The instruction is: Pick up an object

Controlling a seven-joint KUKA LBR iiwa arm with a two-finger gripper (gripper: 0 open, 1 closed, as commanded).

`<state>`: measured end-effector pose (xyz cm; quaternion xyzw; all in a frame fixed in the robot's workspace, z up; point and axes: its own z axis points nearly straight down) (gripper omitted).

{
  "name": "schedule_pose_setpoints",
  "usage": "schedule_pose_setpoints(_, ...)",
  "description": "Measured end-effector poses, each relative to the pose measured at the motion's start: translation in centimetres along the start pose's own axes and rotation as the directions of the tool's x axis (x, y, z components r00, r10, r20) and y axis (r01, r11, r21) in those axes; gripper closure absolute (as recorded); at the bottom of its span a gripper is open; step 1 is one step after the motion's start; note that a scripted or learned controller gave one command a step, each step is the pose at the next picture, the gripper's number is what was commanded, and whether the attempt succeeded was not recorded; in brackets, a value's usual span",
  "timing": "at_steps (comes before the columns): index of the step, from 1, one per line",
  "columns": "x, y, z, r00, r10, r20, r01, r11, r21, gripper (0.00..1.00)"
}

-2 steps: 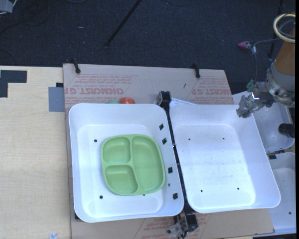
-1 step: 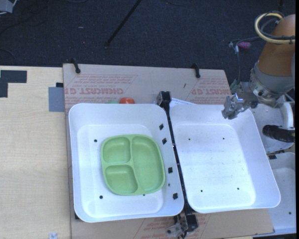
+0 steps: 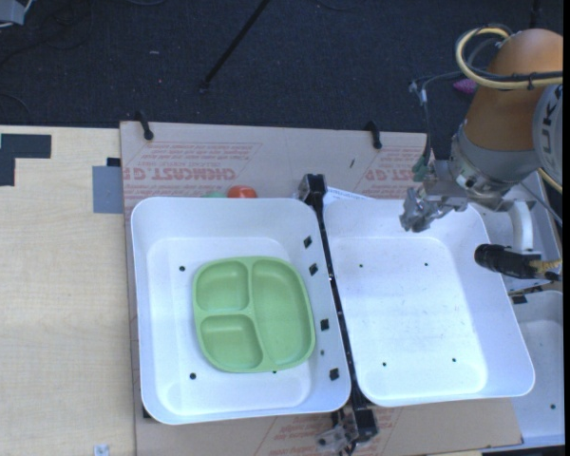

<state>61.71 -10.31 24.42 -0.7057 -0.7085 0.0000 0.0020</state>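
A light wooden bench (image 3: 47, 293) is covered by a cardboard sheet (image 3: 266, 164) printed with red lettering, seen upside down and not clearly legible. Two white bins are set on it. A green divided tray (image 3: 253, 313) lies in the left bin (image 3: 161, 255). The gripper (image 3: 420, 212) is held above the right bin's (image 3: 427, 321) far edge; its state cannot be told.

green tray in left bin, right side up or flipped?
Right side up: the green tray lies flat in the left bin, three compartments facing up.
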Motion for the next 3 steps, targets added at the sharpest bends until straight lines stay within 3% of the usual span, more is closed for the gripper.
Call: schedule_pose_setpoints(3, 15.7, -2.7, 0.5, 1.0, -0.001, 0.0, 0.001, 1.0, 0.002, 1.0)
